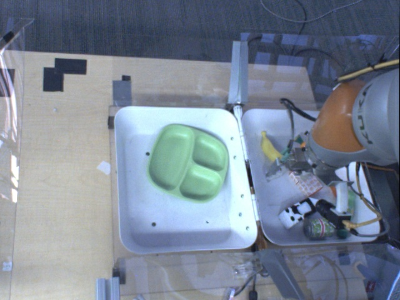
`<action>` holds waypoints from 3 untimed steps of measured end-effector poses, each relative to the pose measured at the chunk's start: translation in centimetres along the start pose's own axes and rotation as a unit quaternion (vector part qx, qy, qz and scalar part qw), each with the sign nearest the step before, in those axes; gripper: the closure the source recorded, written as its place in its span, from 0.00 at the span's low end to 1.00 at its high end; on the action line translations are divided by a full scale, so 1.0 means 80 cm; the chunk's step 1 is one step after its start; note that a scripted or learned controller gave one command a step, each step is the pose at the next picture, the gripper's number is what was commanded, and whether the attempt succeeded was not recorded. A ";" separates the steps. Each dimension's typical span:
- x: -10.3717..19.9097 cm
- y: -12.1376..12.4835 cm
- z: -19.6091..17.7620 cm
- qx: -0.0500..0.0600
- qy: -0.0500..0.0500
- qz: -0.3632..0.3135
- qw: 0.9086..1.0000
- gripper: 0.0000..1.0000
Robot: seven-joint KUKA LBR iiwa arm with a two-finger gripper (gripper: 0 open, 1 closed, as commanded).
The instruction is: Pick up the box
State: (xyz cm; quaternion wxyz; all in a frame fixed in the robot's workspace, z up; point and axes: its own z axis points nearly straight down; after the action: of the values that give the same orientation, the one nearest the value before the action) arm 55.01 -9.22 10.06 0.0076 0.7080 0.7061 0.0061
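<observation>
Two white bins sat side by side on the pale wooden surface [69, 167], the left bin [134, 230] holding a green divided tray [187, 161]. In the right bin [272, 220], the gripper [280, 166] hung low, its fingers slightly apart with nothing visibly between them. The box [307, 182] (a small carton with red print) lay just to the right of the fingers, partly under the wrist. A yellow item [269, 146] sat beside them, a dark can [320, 228] nearer the front.

A pale wooden bench [62, 186] filled most of the view. Dark grey carpet [137, 11] ran along twelve o'clock, with a thin cable [294, 8] looping at one o'clock.
</observation>
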 end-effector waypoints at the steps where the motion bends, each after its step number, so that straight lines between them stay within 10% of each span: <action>1: -0.080 0.018 0.008 -0.003 -0.002 0.005 1.000 0.00; 3: -0.129 -0.034 0.008 -0.004 -0.001 -0.010 1.000 0.00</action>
State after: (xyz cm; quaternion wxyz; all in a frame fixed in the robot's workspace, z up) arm 52.27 -19.51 9.39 0.0111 0.7010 0.7130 0.0077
